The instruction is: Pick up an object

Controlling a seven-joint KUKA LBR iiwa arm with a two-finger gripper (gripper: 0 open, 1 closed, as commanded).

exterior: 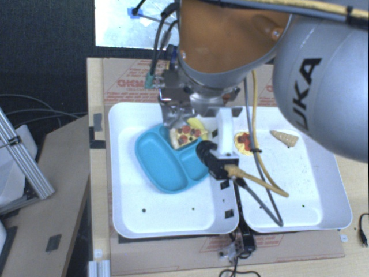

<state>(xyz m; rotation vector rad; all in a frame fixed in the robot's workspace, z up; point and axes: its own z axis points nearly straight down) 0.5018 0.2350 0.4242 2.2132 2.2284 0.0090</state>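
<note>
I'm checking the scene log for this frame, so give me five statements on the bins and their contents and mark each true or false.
1. A blue tray lies in the left bin. True.
2. The blue tray is stacked on top of the pizza slice. False: the pizza slice with red toppings sits at the tray's upper right edge, under the gripper.
3. A tan wedge-shaped piece lies in the right bin. True.
4. The arm comes down over the far left corner of the left bin. False: it comes down near the divide between the bins.
5. The bins rest on green cloth. False: they rest on cardboard with red print.
</note>
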